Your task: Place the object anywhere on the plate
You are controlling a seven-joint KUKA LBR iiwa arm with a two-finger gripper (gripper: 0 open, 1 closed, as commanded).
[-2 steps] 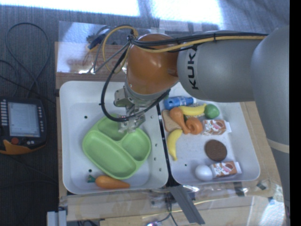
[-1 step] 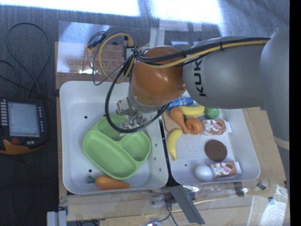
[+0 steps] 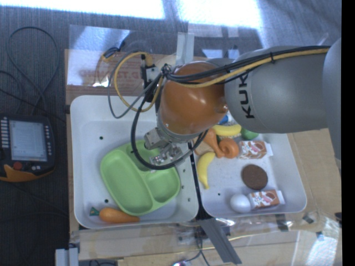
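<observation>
A light green two-compartment plate (image 3: pixel 133 187) lies in the left bin (image 3: pixel 89 132), towards its front. My gripper (image 3: pixel 161 153) hangs under the orange wrist band (image 3: pixel 188 101), over the plate's far right edge near the divider between the bins. Cables loop around it and hide what is beneath it. An orange carrot (image 3: pixel 115 215) lies in the left bin's front corner, just off the plate's near rim.
The right bin (image 3: pixel 291 195) holds a yellow banana (image 3: pixel 204 168), a second banana (image 3: pixel 228 130), an orange curled piece (image 3: pixel 224 147), a brown disc (image 3: pixel 254 177), a white egg (image 3: pixel 240 203) and two small packets (image 3: pixel 265 199). A teach pendant (image 3: pixel 25 146) lies left of the bench.
</observation>
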